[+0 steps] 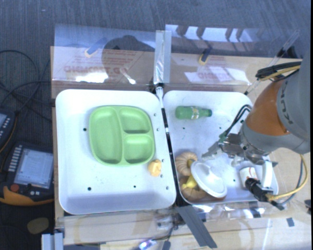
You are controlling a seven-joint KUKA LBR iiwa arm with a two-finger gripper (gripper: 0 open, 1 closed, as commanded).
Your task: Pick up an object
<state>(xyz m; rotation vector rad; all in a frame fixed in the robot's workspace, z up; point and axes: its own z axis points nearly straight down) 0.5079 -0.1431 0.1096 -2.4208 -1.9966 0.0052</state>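
Arm's hovering at the right bin (235, 100)'s 4 o'clock corner; can't tell what the gripper (227, 155) is doing. Nothing's looking lifted yet: white cup (208, 178) is sitting just beside it at 8 o'clock, green bottle (194, 112) at 11 o'clock.

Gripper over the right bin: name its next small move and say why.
Probably a short drop straight down with a slight shift toward the white bowl. The gripper sits above the right bin, beside that tilted bowl, which leans on a woven ring with a yellow piece. The green bottle lies farther off, so the bowl looks like the nearest target.
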